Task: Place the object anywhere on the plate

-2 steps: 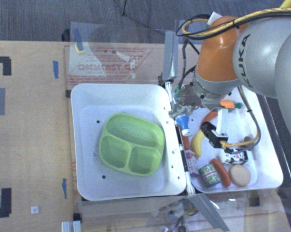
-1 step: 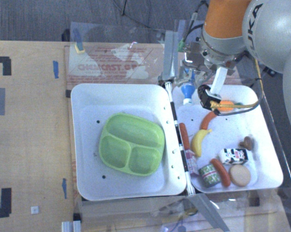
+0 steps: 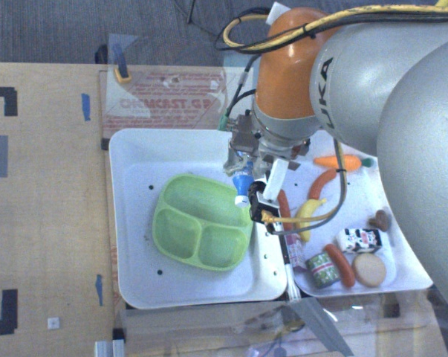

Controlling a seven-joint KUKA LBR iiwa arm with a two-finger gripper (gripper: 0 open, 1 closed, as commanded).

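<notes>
A green three-compartment plate (image 3: pixel 200 229) lies in the left white bin (image 3: pixel 131 169). My gripper (image 3: pixel 241 171) hangs over the plate's upper right rim, under the orange wrist band. A small blue object with a white end (image 3: pixel 243 184) sticks out from between the fingers, which are shut on it. It hangs just above the plate's right edge, close to the wall between the two bins. The wrist body hides the top of the object.
The right bin (image 3: pixel 402 266) holds a carrot (image 3: pixel 336 162), a red pepper (image 3: pixel 324 183), a banana (image 3: pixel 310 214), two red sausages (image 3: pixel 342 265), a green can (image 3: pixel 322 270), a small carton (image 3: pixel 361 238) and a round bun (image 3: pixel 370 271). The big grey arm covers the upper right.
</notes>
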